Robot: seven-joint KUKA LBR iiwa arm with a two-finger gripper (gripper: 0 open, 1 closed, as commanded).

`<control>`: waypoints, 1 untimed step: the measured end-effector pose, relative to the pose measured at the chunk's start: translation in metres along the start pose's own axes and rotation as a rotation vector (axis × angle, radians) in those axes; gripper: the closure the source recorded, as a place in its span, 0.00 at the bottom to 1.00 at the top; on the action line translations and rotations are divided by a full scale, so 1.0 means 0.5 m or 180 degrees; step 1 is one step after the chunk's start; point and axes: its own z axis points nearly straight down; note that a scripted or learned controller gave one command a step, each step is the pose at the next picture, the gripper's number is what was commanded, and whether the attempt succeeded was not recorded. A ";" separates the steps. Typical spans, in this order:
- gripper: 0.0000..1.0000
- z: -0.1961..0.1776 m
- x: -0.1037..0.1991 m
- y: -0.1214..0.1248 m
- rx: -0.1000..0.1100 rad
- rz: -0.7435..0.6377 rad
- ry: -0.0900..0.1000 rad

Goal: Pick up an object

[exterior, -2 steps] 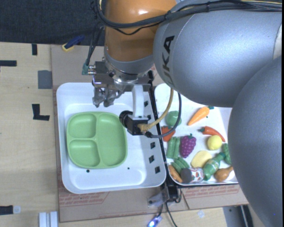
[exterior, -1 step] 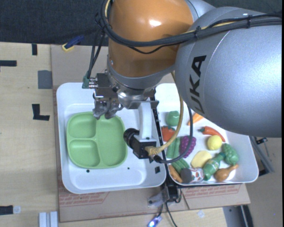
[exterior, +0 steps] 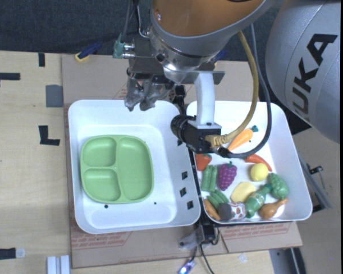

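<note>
Overhead, the arm (exterior: pixel 217 16) blocked the bins' far edge. Its claw (exterior: pixel 142 99) hung above the left bin (exterior: pixel 166 153) near a green plate (exterior: pixel 116 169); its grip couldn't be judged. Toy food, perhaps grapes (exterior: pixel 227 175), crowded the right bin (exterior: pixel 286 147).

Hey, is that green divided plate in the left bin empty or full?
Empty: the green plate lies flat, all three compartments bare green.
</note>
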 end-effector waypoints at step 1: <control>1.00 0.151 -0.096 -0.003 0.0061 0.0024 -0.0034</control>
